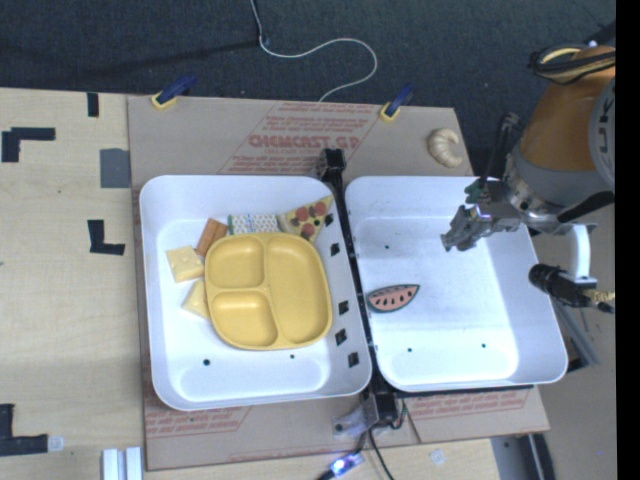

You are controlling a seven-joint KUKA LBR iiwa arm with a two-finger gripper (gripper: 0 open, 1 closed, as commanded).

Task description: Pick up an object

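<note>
A watermelon slice (392, 297) lies flat in the right bin (500, 368), near its left wall. My gripper (463, 231) hangs over the right bin's upper right part, up and to the right of the slice and well apart from it. In the left bin (170, 368) a yellow divided plate (268, 290) rests on several flat food pieces: a cracker-like square (185, 263), a brown strip (211, 234), a pizza-like piece (308, 216).
The two bins meet at a black-clipped divider (345, 268) on a cardboard sheet. A small beige lump (447, 146) lies on the cardboard behind the right bin. A white cable (330, 53) loops over the dark floor at the back.
</note>
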